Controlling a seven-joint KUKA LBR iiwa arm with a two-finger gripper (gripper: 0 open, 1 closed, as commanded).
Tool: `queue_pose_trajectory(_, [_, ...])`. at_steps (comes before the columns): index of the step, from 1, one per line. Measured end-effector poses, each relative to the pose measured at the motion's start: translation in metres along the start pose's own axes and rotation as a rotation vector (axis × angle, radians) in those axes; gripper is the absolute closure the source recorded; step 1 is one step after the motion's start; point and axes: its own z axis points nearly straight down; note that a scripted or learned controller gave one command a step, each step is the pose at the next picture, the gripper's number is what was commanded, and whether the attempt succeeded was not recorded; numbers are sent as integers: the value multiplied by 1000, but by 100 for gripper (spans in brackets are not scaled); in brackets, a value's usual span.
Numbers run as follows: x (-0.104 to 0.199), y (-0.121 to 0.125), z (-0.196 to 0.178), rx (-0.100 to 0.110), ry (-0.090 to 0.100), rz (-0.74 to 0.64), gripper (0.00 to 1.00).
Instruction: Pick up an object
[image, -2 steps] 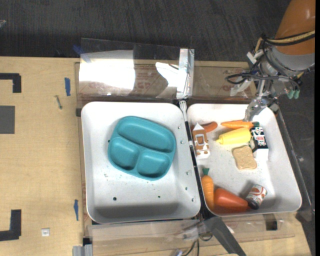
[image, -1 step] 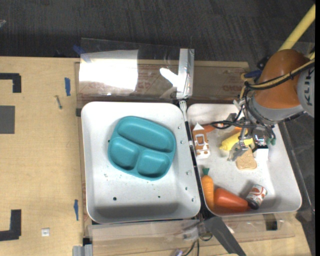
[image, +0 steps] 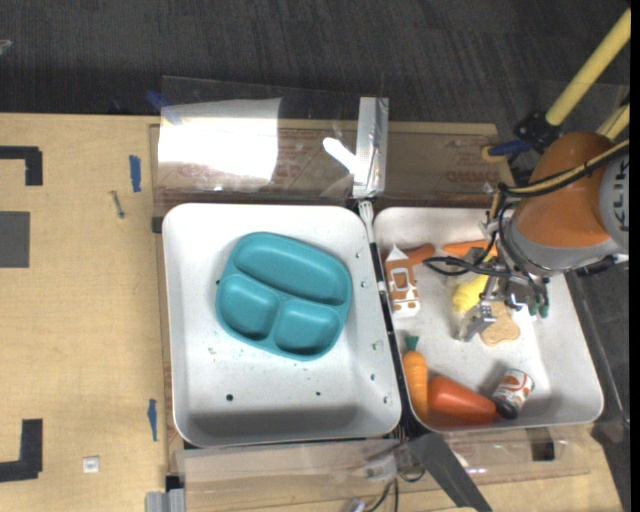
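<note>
My arm (image: 565, 205) reaches in over the right bin (image: 575, 345), grey with its orange band above the wrist, and my fingers (image: 490, 318) hang low over the middle of that bin. Cables and the wrist crowd them, and I cannot tell whether they are spread or pressed together, nor whether anything sits between them. Just beside them lies a yellow toy (image: 466, 294), toward the bin's far side, and a small tan, flat piece (image: 501, 331) lies touching or just under their tips; which of the two I cannot say.

Against the right bin's left wall stands a white carton with orange print (image: 402, 284), and beyond it, near the far edge, an orange item (image: 462, 249) pokes out from under my cables. Along the near edge of the same bin lies a carrot (image: 415, 374) by the near left corner, then a red-orange cone-shaped toy (image: 462, 400) on its side, and touching that one's narrow end a small can (image: 513, 389), tipped over.

The left bin (image: 200, 400) holds a teal divided plate (image: 284, 295), three compartments, resting near the bin's centre and slightly toward the far side. Both bins sit side by side on the surface (image: 70, 300), their inner walls touching. A clear plastic sheet (image: 255, 150) lies behind the bins at the surface's far edge.
</note>
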Motion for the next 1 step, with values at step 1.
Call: queue_pose_trajectory(1, [-4, 2, -14, 1, -12, -3, 100])
